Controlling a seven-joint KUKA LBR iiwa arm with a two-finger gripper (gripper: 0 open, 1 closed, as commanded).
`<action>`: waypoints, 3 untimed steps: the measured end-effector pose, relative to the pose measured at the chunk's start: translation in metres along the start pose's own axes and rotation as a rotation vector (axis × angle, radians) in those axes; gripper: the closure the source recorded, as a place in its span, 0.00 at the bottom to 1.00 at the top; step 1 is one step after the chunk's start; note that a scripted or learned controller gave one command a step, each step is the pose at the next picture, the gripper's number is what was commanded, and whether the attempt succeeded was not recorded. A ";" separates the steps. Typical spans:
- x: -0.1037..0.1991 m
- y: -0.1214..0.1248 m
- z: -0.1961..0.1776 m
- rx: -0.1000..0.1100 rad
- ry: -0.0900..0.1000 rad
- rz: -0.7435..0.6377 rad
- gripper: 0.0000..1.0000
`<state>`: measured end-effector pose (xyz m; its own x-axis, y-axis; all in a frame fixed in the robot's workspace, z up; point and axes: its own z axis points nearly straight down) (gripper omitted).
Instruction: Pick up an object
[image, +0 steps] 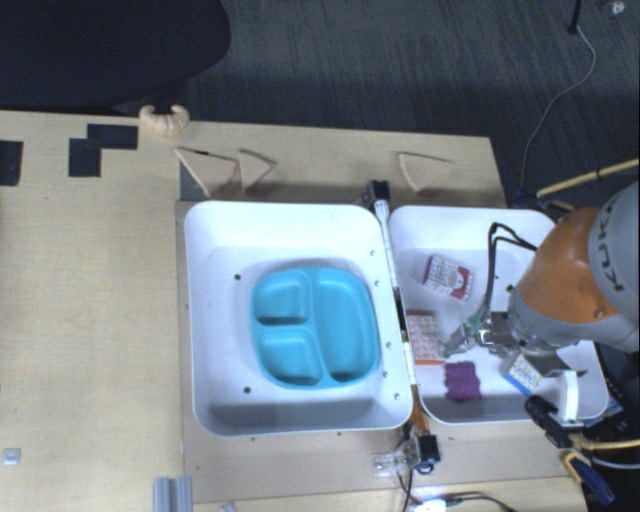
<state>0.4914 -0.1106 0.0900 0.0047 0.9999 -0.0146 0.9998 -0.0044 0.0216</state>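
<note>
- Landmark: right bin (440, 222), shallow, white, sitting just beside the left bin (205, 300) on the wooden bench (90, 330).
- Arm (575, 275): grey with an orange band, reaching over the right bin's right half from the right side.
- Gripper (470, 335): low over the middle of the right bin, metallic parts pointing toward the bin's left wall. Whether it is parted or closed cannot be told; nothing is visibly held in it.
- Purple object (461, 381): small, roughly square, near the right bin's front wall, just below the gripper and apart from it. No clear long axis.
- Red-and-white packet (447, 276): in the right bin's rear half, long axis tilted a little, running roughly from left to right.
- Printed card (423, 336): against the right bin's left wall, long axis running front to back, just left of the gripper.
- Blue-and-white item (521, 376): near the right bin's front right, partly hidden under the arm.
- Blue divided tray (315, 325): three compartments, centred in the left bin.
</note>
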 end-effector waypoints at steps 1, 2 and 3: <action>0.003 0.001 -0.010 0.000 0.006 -0.004 1.00; 0.003 0.001 -0.010 0.001 0.006 -0.004 0.00; 0.003 0.003 -0.020 -0.003 0.006 -0.006 1.00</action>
<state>0.4941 -0.1073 0.1104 -0.0013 1.0000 -0.0089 0.9997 0.0016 0.0244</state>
